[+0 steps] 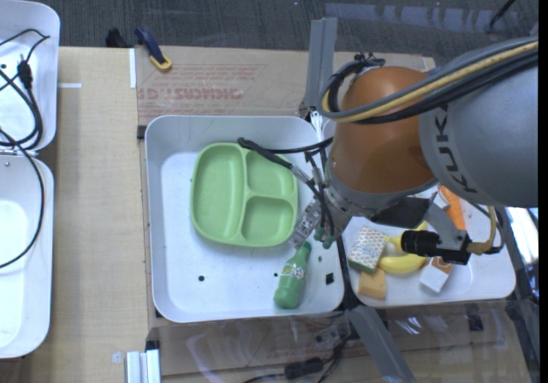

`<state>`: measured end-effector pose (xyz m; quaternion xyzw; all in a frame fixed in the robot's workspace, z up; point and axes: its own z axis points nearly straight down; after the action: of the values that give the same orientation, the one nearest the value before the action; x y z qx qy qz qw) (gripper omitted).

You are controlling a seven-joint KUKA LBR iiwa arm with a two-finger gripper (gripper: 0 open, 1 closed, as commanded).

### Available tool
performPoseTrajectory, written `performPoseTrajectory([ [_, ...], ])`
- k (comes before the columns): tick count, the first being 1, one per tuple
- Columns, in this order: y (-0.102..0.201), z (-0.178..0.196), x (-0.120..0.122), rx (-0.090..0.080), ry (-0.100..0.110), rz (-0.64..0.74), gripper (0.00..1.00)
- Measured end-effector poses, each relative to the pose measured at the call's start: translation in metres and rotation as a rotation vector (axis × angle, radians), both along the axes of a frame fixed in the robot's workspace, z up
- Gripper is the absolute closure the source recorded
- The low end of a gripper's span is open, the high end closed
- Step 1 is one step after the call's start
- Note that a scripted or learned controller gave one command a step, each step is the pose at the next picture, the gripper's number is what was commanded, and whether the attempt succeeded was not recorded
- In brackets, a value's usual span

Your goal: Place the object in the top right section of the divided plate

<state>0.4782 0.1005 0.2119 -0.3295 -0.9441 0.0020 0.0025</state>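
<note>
The gripper (313,224) sits over the left bin (163,227), right above the green bottle (292,278), but I can't tell its state. The bottle lies just off the green plate (244,194), near its lower right corner.

Lying in the right bin (492,287): a banana (402,264), a sponge (368,247), a carrot (454,208). Resting on cardboard (205,86): a blue-and-yellow clamp (152,49).
</note>
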Motion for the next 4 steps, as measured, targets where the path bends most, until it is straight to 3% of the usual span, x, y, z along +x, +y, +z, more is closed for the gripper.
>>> performPoseTrajectory([
  [1,0.056,0.003,0.0,0.0,-0.003,0.046,1.0],
  [2,0.038,0.028,0.028,-0.001,-0.003,0.008,1.0],
  [3,-0.016,0.009,0.0,0.0,0.0,0.074,1.0],
  [4,0.026,0.002,0.0,0.0,-0.002,0.132,1.0],
])
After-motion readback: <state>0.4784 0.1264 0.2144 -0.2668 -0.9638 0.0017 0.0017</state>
